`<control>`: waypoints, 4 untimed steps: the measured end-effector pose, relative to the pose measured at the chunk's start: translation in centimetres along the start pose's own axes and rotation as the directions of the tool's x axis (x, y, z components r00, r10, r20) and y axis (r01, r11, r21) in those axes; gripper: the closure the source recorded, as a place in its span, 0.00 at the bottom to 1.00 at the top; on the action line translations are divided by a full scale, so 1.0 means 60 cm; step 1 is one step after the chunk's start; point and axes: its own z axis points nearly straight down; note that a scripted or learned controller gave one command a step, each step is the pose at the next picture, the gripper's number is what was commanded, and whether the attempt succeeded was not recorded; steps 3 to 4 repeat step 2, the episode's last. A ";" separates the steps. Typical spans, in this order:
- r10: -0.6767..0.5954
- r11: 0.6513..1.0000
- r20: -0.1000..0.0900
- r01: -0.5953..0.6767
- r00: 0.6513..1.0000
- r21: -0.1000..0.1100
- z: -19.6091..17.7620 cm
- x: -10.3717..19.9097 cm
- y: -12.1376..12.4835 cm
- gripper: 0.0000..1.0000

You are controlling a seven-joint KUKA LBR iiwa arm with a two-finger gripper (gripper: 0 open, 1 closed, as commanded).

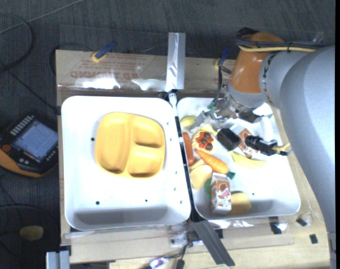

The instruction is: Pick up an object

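My gripper (210, 115) hangs low over the far left part of the right bin (287, 198), under the orange wrist band (249, 74). Just below it lie a small red and orange toy food (204, 139) and a pale yellow-green piece (187, 121). An orange carrot (212, 162) lies in the middle of the bin. A red sausage (187, 148) runs along the left wall. A juice carton (220, 192) stands near the front, with a yellow block (241, 204) beside it. A banana (247, 161) lies to the right of the carrot.
The left bin (80, 206) holds a yellow divided tray (129, 143). A pale round food (200, 176) sits between the carrot and the carton. The grey arm (310, 100) covers the right bin's far right side. A handheld controller (29, 144) lies off the bench at left.
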 end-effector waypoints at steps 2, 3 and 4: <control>0.182 0.983 0.000 -0.182 0.983 0.012 -0.158 0.099 0.040 1.00; 0.182 0.983 0.000 -0.182 0.983 0.012 -0.158 0.099 0.040 1.00; 0.182 0.983 0.000 -0.182 0.983 0.012 -0.158 0.099 0.040 1.00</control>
